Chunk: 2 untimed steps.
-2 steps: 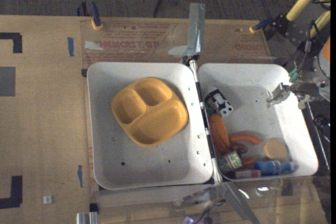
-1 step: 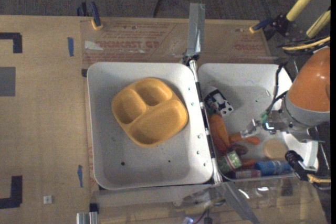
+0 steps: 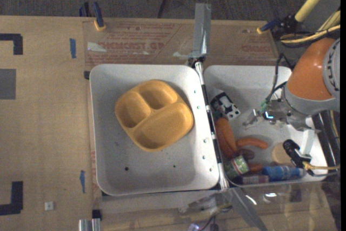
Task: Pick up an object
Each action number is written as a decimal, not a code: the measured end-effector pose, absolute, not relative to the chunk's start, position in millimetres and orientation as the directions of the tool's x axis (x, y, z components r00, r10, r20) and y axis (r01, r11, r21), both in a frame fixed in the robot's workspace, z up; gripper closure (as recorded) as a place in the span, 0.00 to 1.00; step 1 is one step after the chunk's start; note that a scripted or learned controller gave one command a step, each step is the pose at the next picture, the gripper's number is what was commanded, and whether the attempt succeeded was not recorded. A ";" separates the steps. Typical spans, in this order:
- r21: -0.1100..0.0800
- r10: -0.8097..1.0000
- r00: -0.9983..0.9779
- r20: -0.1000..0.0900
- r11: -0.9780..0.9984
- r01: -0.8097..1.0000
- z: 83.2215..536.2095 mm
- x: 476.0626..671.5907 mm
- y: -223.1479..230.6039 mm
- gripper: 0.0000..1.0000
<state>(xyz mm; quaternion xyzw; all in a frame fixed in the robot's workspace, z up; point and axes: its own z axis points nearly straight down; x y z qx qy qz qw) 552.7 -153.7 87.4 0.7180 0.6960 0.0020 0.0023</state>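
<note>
grey hand (image 3: 254, 118) over the right bin (image 3: 243, 77), finger spread unclear, above orange sausages (image 3: 252, 143)

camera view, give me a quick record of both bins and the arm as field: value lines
left bin: holds a yellow divided plate
right bin: holds an orange sausage-shaped toy, a blue bottle, a small black and white object and other small items along its near edge
arm: reaches in over the right bin
gripper: above the bin floor, nothing seen between its fingers
</note>
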 end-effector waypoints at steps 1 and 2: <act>0.002 0.957 0.289 0.003 -0.289 0.957 86.3 617.7 -185.9 0.00; 0.002 0.982 0.189 0.008 -0.189 0.982 86.9 606.4 -189.1 0.00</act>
